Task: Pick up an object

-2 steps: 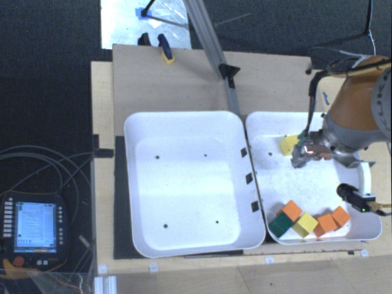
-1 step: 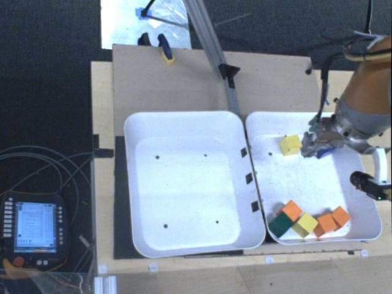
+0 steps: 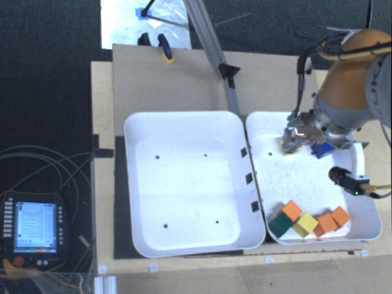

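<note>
Yellow shows under my gripper [image 3: 293,141], low in the right bin [image 3: 269,127]; I cannot tell how its jaws stand. Blocks [image 3: 306,220] crowd the near wall.

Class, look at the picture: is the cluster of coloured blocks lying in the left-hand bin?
No, the blocks sit in the near corner of the right bin.

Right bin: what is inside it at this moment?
The right bin holds a cluster near its front edge: green block, yellow block and two orange blocks. A blue block lies by the gripper; the arm covers whatever lies beneath.
</note>
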### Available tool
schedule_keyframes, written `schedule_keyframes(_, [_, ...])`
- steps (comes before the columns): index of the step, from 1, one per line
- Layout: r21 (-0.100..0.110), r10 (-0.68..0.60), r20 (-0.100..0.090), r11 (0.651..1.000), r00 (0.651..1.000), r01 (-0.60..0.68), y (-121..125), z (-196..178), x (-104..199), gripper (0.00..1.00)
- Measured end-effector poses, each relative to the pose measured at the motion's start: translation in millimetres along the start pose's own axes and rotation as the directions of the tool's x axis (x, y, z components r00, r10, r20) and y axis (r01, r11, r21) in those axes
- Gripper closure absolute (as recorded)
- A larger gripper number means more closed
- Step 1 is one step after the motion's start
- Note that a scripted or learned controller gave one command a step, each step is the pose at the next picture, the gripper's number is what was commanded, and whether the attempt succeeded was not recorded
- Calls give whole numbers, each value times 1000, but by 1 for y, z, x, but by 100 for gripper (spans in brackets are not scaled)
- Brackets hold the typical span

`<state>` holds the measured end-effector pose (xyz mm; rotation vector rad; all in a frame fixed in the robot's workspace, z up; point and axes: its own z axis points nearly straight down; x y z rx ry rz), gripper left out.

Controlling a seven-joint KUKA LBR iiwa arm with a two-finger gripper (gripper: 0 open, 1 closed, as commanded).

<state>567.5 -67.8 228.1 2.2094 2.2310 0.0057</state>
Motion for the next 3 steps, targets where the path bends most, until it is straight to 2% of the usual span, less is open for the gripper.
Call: schedule_keyframes(3, [0,-1,-2,1000,1000,1,50,2,156,100])
